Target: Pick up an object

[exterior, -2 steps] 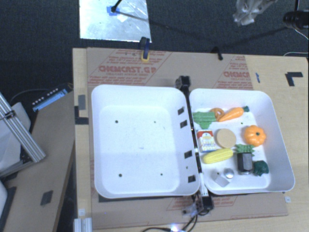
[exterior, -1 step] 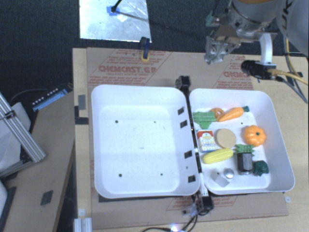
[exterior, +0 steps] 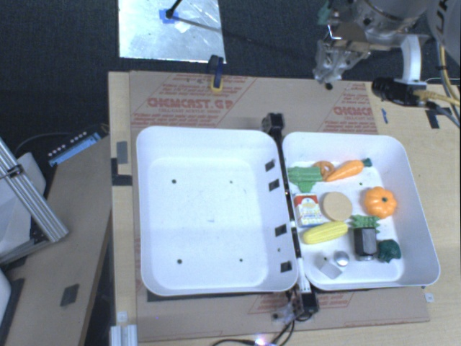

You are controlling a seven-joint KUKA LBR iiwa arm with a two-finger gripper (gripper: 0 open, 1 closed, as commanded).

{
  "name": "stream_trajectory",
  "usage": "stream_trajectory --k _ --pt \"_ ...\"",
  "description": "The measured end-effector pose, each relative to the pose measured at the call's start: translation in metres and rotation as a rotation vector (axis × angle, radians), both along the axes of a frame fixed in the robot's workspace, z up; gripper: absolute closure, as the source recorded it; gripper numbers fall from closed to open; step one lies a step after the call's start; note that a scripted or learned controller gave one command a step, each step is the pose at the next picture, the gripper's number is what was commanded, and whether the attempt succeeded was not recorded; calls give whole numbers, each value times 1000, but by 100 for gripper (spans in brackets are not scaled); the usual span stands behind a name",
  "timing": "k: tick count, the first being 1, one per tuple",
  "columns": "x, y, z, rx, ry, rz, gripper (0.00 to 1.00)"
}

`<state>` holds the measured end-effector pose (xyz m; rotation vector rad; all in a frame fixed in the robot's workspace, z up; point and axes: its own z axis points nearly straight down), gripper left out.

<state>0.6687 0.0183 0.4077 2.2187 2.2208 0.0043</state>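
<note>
Camera view: we see the grey two-finger gripper [exterior: 330, 74] up at 1 o'clock, above the brown board, well clear of both bins; we cannot tell its jaw state. In the right white bin [exterior: 416, 193], at 4 o'clock: orange plastic carrot [exterior: 344, 169], small orange pumpkin [exterior: 379, 202], yellow corn cob [exterior: 325, 232], round tan disc [exterior: 336, 207], all untouched.

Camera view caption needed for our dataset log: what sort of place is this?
Probably a robot grasping test bench in a lab: two white bins on a board, toy food like a pumpkin and corn, and the gripper hanging above.
</note>
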Motion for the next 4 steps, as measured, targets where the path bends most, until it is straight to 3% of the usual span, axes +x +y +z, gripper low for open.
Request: stream_trajectory --k 1,2,3,4 --pt "0 2 46 0 -3 3 100" --pt "0 24 88 1 -2 4 100" --pt "0 -12 129 0 -1 1 100" --pt "-1 -102 128 -3 0 -7 100"
